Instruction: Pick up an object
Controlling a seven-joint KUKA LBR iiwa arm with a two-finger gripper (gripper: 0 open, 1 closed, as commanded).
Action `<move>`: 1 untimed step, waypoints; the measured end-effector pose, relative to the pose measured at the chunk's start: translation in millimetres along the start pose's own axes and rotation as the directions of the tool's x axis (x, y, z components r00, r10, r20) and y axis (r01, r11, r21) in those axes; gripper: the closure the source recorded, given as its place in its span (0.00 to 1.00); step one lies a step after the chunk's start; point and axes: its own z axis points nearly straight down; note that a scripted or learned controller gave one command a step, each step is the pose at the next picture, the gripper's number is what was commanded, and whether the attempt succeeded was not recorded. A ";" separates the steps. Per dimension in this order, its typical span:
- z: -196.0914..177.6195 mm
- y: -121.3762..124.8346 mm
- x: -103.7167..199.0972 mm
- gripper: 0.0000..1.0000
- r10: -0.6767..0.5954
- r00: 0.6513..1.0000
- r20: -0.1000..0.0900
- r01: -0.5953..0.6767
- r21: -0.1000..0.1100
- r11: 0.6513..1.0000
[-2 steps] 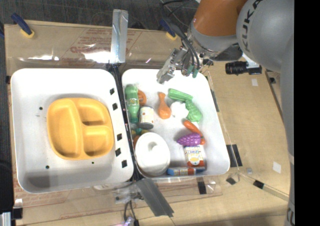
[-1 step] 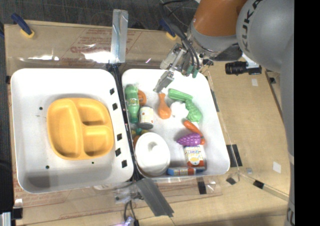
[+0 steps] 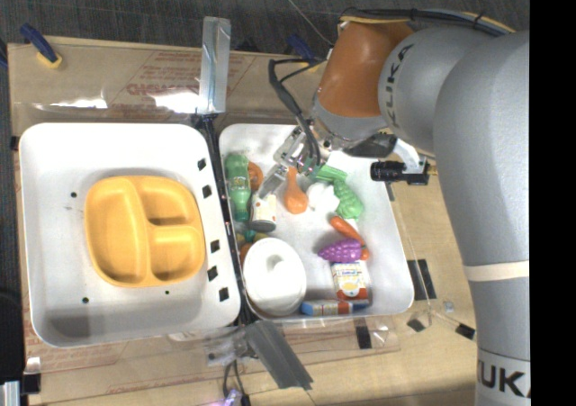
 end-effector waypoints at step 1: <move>48.5 2.6 -3.8 0.00 0.076 0.997 0.010 -0.076 -0.002 0.997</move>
